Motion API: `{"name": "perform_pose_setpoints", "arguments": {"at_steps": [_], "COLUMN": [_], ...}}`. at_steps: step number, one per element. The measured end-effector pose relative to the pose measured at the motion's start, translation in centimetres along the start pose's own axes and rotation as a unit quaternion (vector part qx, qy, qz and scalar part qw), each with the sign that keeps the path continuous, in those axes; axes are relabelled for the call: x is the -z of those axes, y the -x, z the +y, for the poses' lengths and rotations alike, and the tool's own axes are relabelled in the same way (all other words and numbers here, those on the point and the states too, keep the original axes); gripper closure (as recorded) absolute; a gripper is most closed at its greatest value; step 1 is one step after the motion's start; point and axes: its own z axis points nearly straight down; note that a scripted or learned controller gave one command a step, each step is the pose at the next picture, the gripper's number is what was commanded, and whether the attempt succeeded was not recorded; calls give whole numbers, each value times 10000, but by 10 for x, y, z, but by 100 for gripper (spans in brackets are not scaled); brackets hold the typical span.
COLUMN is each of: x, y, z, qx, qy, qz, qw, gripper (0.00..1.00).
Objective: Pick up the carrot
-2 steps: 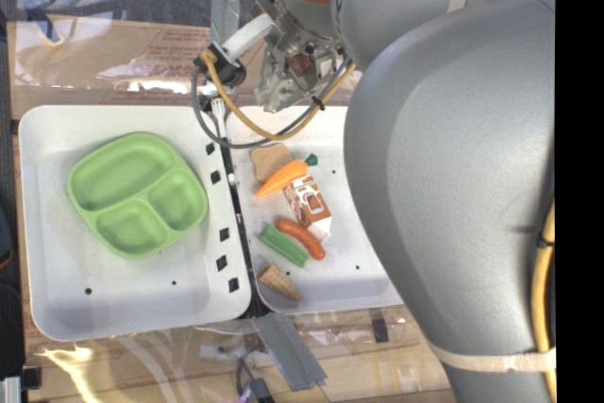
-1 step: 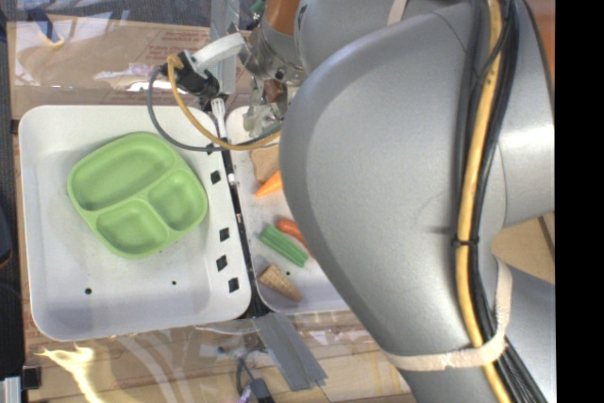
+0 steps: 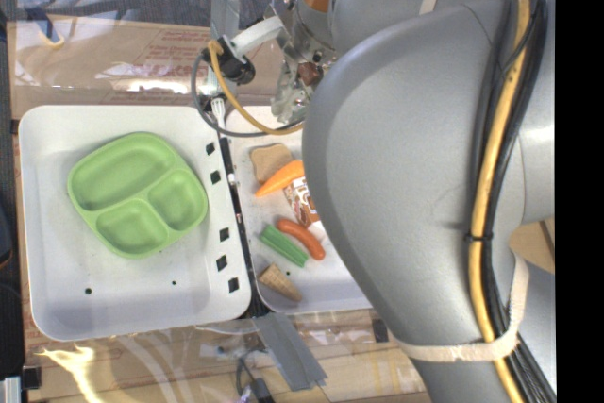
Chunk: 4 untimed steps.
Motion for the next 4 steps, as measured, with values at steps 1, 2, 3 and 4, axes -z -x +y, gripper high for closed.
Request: {"name": "perform_pose_setpoints", "arguments": {"at_steps": [1,2,3,4], "x": [21,-48,59,-12], "y": [-4,15,3,21], "z": [-24,26,8,-48], "qx": [-206,-123,-102,-194], "qy": [4,-12,1,-5], "qz": [-2,-45,34,-33], "qw": [9998,9999,9999,9998], "gripper": [100,100,100,100]}}
